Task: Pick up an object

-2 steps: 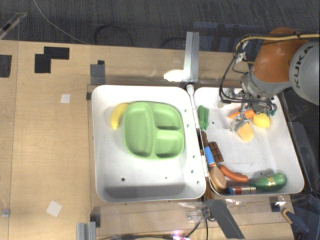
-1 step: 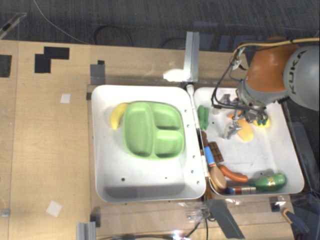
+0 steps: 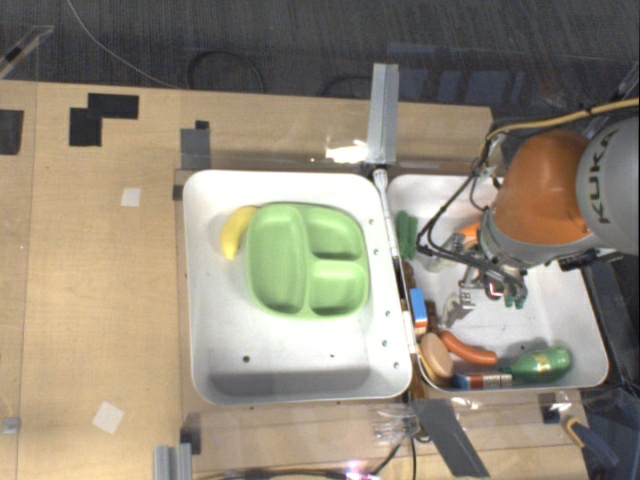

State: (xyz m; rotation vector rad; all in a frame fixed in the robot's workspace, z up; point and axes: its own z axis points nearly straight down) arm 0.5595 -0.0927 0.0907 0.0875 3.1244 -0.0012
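Two white bins sit side by side on the counter (image 3: 90, 298): the left bin (image 3: 215, 363) holds a green divided tray (image 3: 305, 258) with a banana (image 3: 235, 230) touching its left edge. The right bin (image 3: 585, 318) holds a hot dog (image 3: 468, 348), a green bottle (image 3: 538, 364) and small items along its near and left walls. The hand (image 3: 470, 293) hangs above the right bin's middle; whether it is open or closed cannot be told.

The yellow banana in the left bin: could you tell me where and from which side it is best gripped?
Probably at the middle of the banana, from straight above, fingers closing across its narrow width. It lies flat on the floor of the left bin, its right side tight against the green divided tray, so a side approach from there looks blocked.
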